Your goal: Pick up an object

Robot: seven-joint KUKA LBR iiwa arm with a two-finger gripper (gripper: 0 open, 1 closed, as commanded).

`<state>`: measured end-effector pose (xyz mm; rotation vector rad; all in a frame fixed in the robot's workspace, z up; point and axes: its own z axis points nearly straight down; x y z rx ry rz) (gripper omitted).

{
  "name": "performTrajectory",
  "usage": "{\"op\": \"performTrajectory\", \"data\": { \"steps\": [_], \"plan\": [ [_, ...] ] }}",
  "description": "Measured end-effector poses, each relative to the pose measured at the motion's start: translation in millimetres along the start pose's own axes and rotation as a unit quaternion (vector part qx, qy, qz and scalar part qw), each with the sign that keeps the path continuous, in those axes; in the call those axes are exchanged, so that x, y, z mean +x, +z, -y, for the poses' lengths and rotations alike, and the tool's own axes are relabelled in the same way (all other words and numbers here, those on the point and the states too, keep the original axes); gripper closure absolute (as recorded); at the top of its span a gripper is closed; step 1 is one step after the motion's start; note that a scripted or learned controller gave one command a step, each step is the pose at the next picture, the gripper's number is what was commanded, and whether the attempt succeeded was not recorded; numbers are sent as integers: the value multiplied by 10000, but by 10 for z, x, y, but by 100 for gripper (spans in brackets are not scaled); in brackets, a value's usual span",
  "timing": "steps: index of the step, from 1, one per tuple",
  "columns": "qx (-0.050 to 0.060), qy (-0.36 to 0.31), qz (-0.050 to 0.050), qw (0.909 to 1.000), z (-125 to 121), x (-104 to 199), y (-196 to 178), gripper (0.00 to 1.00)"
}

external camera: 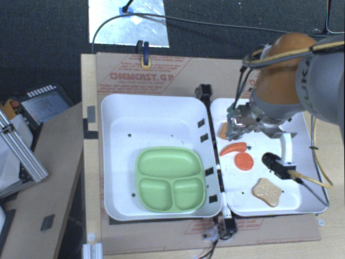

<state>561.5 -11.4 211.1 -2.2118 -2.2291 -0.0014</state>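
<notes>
My gripper [235, 127] hangs low over the upper left part of the right bin [302, 201]. Directly below it lie an orange-red carrot-shaped piece [233, 148] and a round red slice [243, 162]. A small orange-brown item [222, 129] shows just left of the gripper by the bin's left wall. A tan slice of toast [267, 191] rests near the bin's front. The fingertips are too small and shaded to read, and nothing is visibly held.
The left bin [121, 109] holds a green divided plate [170, 177] in its front half. A black divider with clips [211, 139] runs between the bins. The arm's grey body and orange band [285, 53] loom over the right bin's back.
</notes>
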Motion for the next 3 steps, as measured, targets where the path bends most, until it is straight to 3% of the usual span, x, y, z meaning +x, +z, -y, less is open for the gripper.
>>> {"op": "performTrajectory", "data": {
  "steps": [2,3],
  "plan": [
    [-13,-11,-3,10000,319,995,-121,100],
    [-11,21,4,10000,315,964,-116,0]
  ]
}}
